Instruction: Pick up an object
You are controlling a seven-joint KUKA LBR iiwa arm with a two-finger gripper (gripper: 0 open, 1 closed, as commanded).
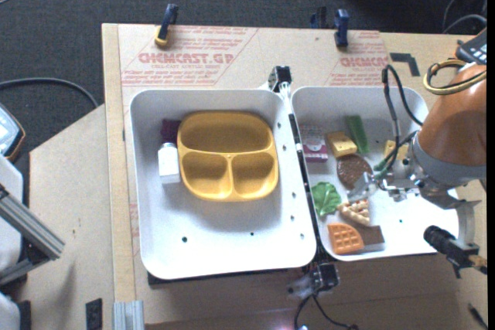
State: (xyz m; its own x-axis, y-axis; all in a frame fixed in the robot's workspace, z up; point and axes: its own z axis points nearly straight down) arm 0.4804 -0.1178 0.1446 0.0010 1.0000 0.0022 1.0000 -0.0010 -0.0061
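Observation:
The right bin (402, 224) holds several toy foods: a green pickle (356, 130), a yellow cheese wedge (341, 144), a round brown cookie (353, 168), a green lettuce leaf (326, 199), a tan crinkled piece (356, 210), an orange waffle (345, 239) and a brown bar (373, 234). A pink-and-white packet (313, 147) lies by the bin's left wall. My gripper (374, 183) hangs low over the bin, just right of the cookie and above the tan piece. The wrist hides its tips, and nothing shows held in it.
The left bin (147, 166) carries a yellow divided plate (227, 155), a small white bottle (168, 163) and a dark purple item (170, 127). Black cables loop over the right bin's far corner. The grey-and-orange arm (456, 135) covers that bin's right side.

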